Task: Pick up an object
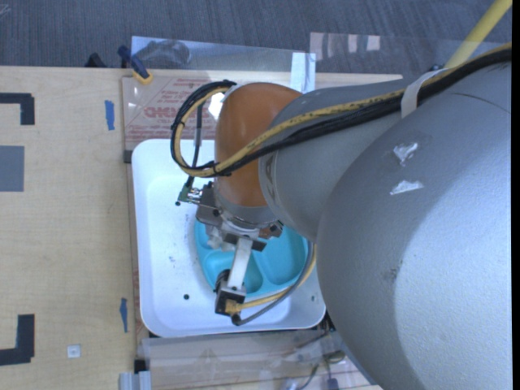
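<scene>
A pale wood bench point(65, 218) runs across the view, with black corner marks point(20, 108) at its left edge and bits of blue tape point(110, 114) near the bin. Grey carpet point(244, 6) shows beyond the far edge. A clear sheet point(162, 96) with red print lies behind the white bin point(158, 218), touching its far rim. The arm point(422, 218) reaches in from the right, its orange band point(248, 136) above the bin. The gripper point(244, 232) points down over a blue dish point(283, 270) lying in the bin's near right part. The wrist hides the gripper, so whether it is spread or closed cannot be told. Dark specks dot the bin floor
</scene>
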`<action>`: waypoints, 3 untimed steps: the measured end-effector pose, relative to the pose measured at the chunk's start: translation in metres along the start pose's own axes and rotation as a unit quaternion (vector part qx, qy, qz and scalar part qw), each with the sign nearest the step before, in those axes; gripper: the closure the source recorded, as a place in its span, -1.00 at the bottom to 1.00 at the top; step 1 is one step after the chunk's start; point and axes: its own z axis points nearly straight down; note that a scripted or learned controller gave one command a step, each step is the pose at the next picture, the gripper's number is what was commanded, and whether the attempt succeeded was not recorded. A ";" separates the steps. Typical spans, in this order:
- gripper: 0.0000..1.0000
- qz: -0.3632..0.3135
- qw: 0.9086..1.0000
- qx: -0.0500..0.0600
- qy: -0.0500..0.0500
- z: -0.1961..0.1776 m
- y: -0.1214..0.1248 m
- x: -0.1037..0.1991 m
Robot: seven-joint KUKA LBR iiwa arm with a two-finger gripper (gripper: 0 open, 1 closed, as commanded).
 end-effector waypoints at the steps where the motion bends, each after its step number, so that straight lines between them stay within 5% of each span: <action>1: 1.00 0.273 0.962 0.000 0.000 -0.019 0.019 0.009; 2: 1.00 0.413 0.911 0.000 0.001 -0.003 0.032 0.013; 3: 1.00 0.283 0.959 0.002 0.000 -0.036 -0.019 -0.016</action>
